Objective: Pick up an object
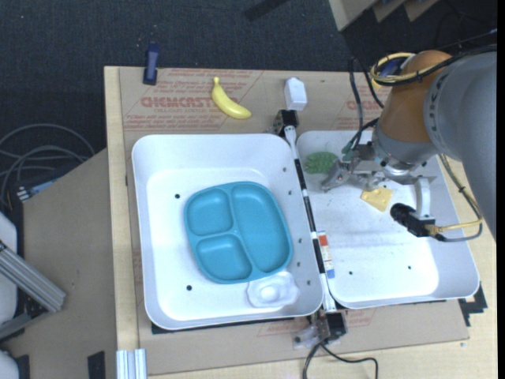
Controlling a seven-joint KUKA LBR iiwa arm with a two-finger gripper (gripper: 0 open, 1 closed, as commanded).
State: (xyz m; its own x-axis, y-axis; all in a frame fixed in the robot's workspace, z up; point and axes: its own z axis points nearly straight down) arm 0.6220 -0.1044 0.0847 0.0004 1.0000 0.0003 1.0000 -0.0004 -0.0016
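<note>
In the right bin point(394, 279), my gripper point(341, 172) hangs low near the back left corner, beneath the grey arm with its orange band point(410, 109). A small green leafy object point(319, 163) lies just left of the gripper, close to it or touching. Just right of the gripper a pale yellow wedge point(378, 198) rests on the bin floor. Nothing is visibly held.
The left bin point(158, 212) holds a blue divided plate point(235, 231) and a whitish translucent object point(270, 292) at its front. A yellow banana point(229, 102) and a white block point(295, 93) lie on the bench behind the bins. Black cable point(414, 219) trails over the right bin.
</note>
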